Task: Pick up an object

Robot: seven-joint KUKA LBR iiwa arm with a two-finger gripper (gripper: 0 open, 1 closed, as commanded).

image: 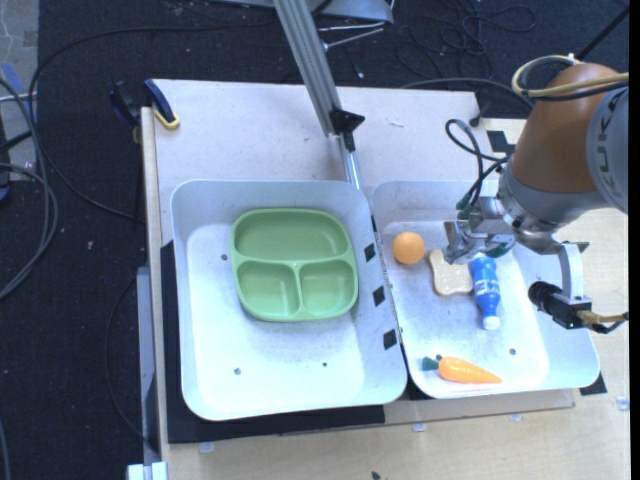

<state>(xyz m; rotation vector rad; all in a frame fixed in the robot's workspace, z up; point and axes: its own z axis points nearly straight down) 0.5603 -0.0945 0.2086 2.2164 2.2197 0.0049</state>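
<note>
Nearest the camera, a toy carrot (468, 371) lies on its side along the near edge of the right bin (560, 368), its green tip pointing left. Farther in, a blue bottle (485, 286) with a white cap lies on the bin floor, cap toward the near side. Just left of it, touching or nearly so, is a tan slice of toy bread (449, 276), and left and a little farther still sits an orange ball (408, 247), close to the bin's left wall.

Over the far end of the bottle and the bread hangs the claw (472, 240) of the grey arm (565, 158), which reaches in from the right with its orange band above the wrist. Whether the claw is parted or closed cannot be told from this angle, and nothing can be seen held in it.

On the left, the other white bin (205, 368) holds a green divided plate (295, 263), well apart from the claw. Both bins rest on the pale counter (250, 128).
</note>
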